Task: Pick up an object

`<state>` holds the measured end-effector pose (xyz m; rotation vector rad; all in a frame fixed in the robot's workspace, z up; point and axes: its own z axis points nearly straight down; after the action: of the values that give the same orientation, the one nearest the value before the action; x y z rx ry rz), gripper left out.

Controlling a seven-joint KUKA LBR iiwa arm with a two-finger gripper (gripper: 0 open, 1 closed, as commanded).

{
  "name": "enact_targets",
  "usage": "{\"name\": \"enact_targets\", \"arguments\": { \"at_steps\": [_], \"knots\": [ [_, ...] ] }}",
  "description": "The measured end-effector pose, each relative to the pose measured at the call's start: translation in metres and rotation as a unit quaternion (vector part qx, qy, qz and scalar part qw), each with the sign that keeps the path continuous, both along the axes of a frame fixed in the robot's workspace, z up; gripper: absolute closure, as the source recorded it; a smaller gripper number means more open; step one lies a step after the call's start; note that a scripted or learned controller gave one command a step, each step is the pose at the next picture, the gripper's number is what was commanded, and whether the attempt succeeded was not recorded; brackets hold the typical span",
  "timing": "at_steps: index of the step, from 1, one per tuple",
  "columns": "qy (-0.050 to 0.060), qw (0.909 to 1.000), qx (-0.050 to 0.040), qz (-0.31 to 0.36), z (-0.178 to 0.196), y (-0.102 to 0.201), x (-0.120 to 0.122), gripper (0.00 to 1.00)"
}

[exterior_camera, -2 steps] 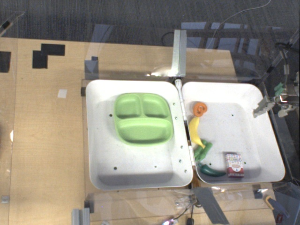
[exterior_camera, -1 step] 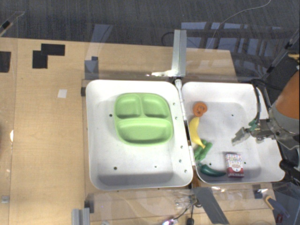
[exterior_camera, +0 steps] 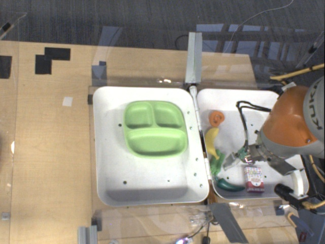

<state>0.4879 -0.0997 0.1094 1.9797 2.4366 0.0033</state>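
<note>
The right bin (exterior_camera: 264,96) holds several small items. An orange round piece (exterior_camera: 217,118) lies near its left wall, with a yellow banana (exterior_camera: 210,138) just below it. A light green piece (exterior_camera: 217,165) and a dark green curved piece (exterior_camera: 228,185) lie at the bin's front left. A small pink and purple box (exterior_camera: 254,179) stands near the front. My gripper (exterior_camera: 234,160) hangs low over the bin's middle, right of the banana and just above and left of the box. Nothing is visibly in its grasp.
The left bin (exterior_camera: 109,136) carries a green divided plate (exterior_camera: 154,127). A metal divider (exterior_camera: 193,65) stands between the bins at the back. Black cable (exterior_camera: 244,117) loops over the right bin beside the arm's orange band (exterior_camera: 287,121).
</note>
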Motion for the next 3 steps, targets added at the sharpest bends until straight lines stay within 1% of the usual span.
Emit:
{"name": "enact_targets", "arguments": {
  "at_steps": [1,2,3],
  "knots": [
    [-0.002,0.9982,-0.0004,0.061,0.076,0.042,0.061,0.0],
    [-0.002,0.9966,-0.0008,0.082,0.14,0.039,0.117,0.0],
    [0.0,0.9985,-0.0006,0.054,-0.009,0.005,0.117,0.0]
  ]
}}
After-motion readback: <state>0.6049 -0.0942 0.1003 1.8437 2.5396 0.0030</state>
